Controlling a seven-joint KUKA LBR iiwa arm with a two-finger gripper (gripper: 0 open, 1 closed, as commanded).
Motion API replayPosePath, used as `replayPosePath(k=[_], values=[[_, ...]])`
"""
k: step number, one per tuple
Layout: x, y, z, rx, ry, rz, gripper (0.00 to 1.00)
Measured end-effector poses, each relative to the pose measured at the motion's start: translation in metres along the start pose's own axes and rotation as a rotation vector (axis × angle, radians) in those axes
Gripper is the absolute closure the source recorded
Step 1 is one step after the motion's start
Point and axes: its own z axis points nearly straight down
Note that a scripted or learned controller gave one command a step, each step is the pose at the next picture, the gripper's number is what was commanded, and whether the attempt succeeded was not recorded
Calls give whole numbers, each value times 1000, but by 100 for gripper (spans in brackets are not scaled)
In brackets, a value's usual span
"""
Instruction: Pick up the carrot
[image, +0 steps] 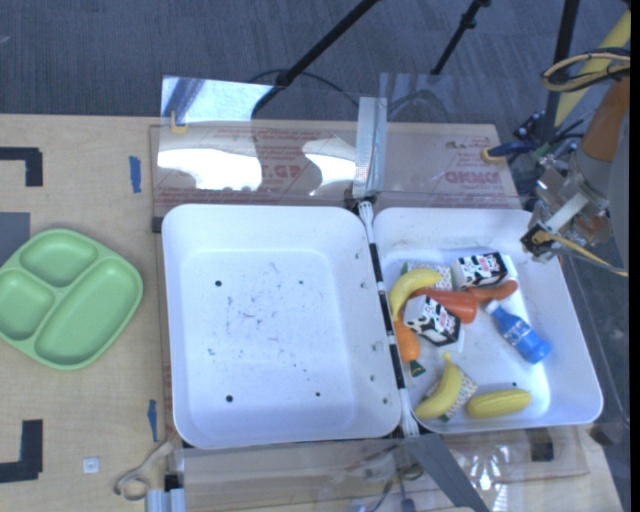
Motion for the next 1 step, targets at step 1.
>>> replayPosePath(k=[1], values=[[-6, 18, -40, 0, 0, 82, 100]])
